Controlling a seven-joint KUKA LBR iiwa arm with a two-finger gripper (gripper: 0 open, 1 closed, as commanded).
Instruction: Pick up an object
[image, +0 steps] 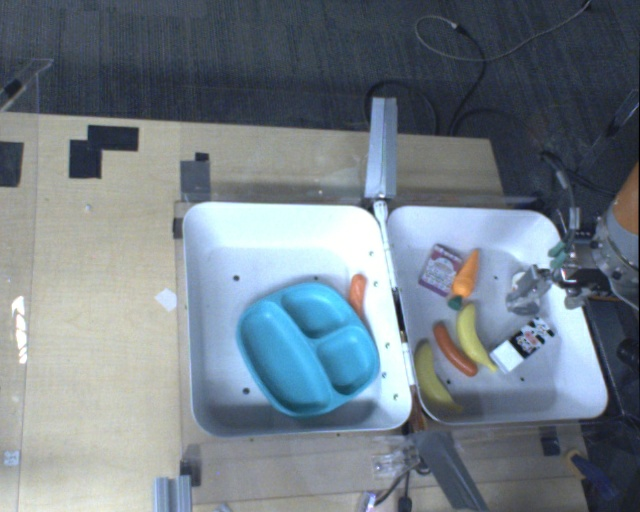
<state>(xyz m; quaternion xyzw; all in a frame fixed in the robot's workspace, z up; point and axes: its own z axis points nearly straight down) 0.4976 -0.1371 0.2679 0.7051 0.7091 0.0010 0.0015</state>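
Item: white rectangular block with black markings (524, 343), lying in the right white bin (590, 395), long axis diagonal. Position: just below the two-finger gripper (527, 288), the nearest object to it. Jaw state: cannot tell. Neighbour: yellow plastic banana (474, 337), left of the block.

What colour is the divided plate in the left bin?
The divided plate is light blue, shown best in the camera view.
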